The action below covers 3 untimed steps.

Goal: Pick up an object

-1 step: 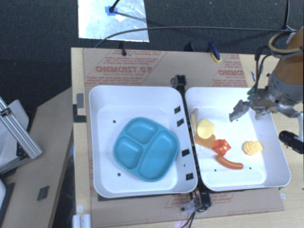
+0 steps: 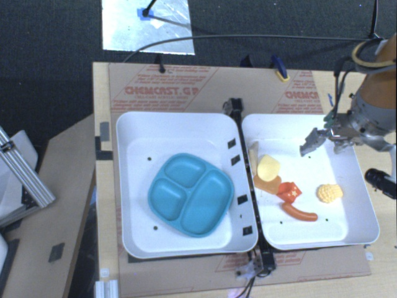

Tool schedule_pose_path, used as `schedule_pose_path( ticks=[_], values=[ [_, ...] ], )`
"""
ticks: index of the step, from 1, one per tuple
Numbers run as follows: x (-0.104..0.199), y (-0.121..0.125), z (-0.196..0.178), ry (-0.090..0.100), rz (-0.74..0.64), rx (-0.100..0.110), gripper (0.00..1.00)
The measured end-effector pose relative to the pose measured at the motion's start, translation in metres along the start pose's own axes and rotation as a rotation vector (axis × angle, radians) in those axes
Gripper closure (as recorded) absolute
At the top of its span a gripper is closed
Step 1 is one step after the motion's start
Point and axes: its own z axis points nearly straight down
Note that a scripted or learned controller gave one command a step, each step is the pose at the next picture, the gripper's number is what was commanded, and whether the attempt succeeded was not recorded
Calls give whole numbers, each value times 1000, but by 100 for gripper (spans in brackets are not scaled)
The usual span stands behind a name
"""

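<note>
The right bin holds several toy foods: a pale yellow piece on an orange wedge, a red pepper-like piece, a brown sausage and a yellow corn cob. My gripper hangs above the far part of this bin, up and right of the yellow piece, apart from all the foods. No object is between its fingers. A tan strip leans at the bin's left wall.
The left bin carries a blue divided plate. A black clip bar runs between the bins. Cardboard lies under both, and a foil sheet sits beyond the bench. Aluminium framing stands at left.
</note>
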Motion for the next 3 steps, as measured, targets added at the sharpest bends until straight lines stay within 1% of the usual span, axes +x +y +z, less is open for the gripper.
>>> schedule_pose_path(
  ticks=[1, 2, 3],
  values=[
    [-10, -1, 48, 0, 2, 3, 0],
    [-5, -2, 110, 1, 2, 5, 0],
    [-5, -2, 163, 1, 2, 3, 0]
  ],
)
